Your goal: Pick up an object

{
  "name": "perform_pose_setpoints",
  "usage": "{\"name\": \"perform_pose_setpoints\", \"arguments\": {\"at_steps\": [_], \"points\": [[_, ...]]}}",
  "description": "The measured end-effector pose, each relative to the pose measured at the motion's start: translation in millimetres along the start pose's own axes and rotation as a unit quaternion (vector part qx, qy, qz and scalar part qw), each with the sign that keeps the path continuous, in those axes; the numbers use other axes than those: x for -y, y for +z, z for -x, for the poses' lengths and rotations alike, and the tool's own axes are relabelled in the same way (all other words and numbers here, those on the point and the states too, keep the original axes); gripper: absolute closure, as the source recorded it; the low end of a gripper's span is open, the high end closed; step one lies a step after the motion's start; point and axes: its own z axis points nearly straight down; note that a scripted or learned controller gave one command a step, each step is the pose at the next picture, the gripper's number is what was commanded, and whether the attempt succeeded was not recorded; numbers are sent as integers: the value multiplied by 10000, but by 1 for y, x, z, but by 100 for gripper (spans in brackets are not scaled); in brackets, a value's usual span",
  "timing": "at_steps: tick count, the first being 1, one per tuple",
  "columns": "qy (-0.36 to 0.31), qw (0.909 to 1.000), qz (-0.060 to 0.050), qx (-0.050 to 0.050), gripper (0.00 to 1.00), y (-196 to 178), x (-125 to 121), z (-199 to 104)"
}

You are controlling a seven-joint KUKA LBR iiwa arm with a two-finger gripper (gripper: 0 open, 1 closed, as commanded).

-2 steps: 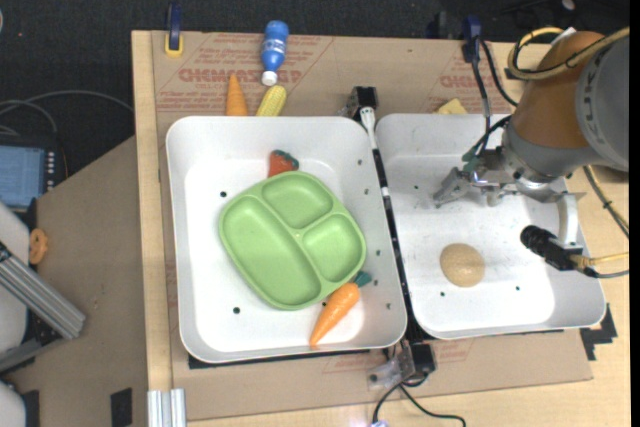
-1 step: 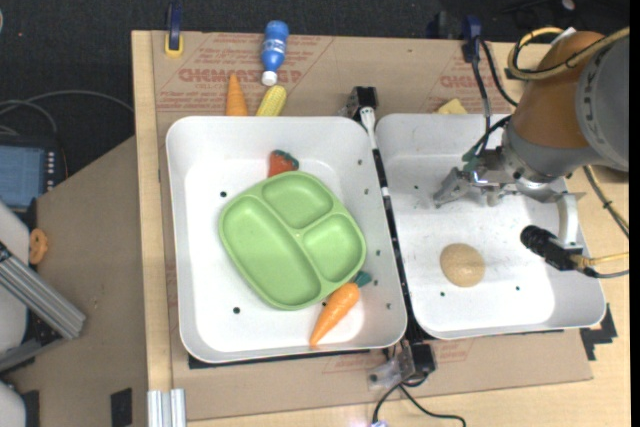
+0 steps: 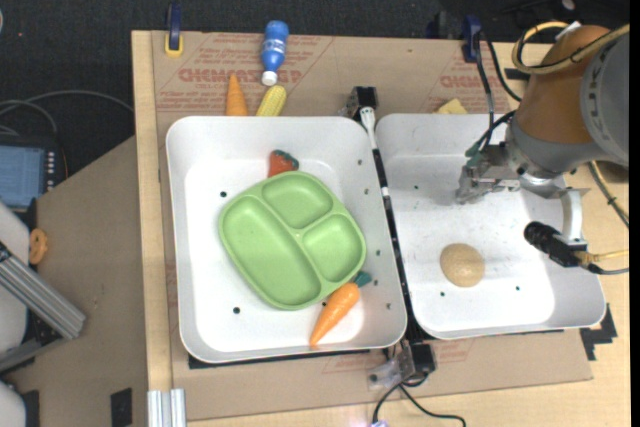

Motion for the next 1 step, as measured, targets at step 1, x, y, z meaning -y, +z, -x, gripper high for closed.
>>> {"name": "perform_pose_setpoints", "arguments": {"at_steps": [1], "points": [[-1,10000,-5,-1,0,1,0,0]]}}
